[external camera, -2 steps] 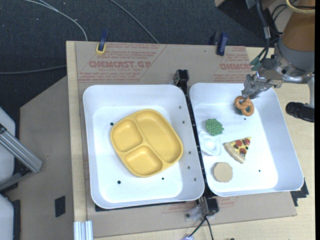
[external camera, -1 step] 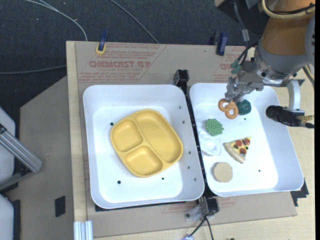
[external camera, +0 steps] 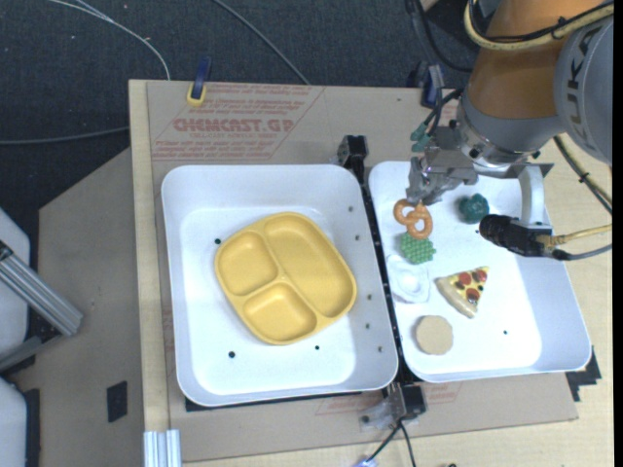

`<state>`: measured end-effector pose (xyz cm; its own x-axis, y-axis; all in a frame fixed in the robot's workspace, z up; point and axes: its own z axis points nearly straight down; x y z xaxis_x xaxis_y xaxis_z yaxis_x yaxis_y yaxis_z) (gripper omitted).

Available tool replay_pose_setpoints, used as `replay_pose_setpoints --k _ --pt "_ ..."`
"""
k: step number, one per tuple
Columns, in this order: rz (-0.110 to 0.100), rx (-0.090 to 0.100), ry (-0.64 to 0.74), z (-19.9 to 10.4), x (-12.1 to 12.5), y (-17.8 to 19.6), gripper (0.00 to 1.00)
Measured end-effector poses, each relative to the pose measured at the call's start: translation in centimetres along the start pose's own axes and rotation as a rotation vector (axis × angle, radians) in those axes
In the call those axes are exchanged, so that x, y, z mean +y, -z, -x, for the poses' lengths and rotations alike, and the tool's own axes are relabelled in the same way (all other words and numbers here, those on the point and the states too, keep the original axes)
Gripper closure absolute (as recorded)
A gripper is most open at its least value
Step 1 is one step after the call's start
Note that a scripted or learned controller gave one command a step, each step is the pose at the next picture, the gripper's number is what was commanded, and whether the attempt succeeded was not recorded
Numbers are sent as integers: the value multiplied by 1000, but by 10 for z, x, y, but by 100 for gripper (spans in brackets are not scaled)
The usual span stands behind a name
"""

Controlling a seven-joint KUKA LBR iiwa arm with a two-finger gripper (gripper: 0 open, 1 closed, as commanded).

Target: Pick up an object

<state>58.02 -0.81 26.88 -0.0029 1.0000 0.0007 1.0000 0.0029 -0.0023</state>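
- Jaws of the gripper [external camera: 421, 200] are pointing down over the upper left part of the right bin [external camera: 555, 348]; whether they are standing wide or closed cannot be told, as the wrist is hiding the gap.
- Directly under the fingertips a small pretzel [external camera: 415, 218] is sitting, appearing to touch them; whether it is being gripped or merely lying on the bin floor cannot be told.
- Just below the pretzel a green knobbly toy [external camera: 420, 251] is lying, touching or nearly touching it.
- Below that, a small white object [external camera: 409, 281] is resting close to the bin's left wall.
- To its right, a toy pizza slice [external camera: 464, 289] is lying near the middle of the bin.
- Near the front of the bin, a round tan cookie [external camera: 434, 336] is lying flat.
- Beside the gripper on the right, a small dark teal object [external camera: 474, 207] is sitting close to the bin's far wall.
- In the left bin [external camera: 185, 202], a yellow three-compartment tray [external camera: 283, 277] is lying flat, turned at an angle to the walls.
- Both bins are standing side by side on a cardboard sheet [external camera: 243, 115].
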Motion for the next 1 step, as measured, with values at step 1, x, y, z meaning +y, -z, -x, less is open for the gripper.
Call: replay_pose_setpoints --k 1 --pt "-2 1 2 -48 -29 -5 100"
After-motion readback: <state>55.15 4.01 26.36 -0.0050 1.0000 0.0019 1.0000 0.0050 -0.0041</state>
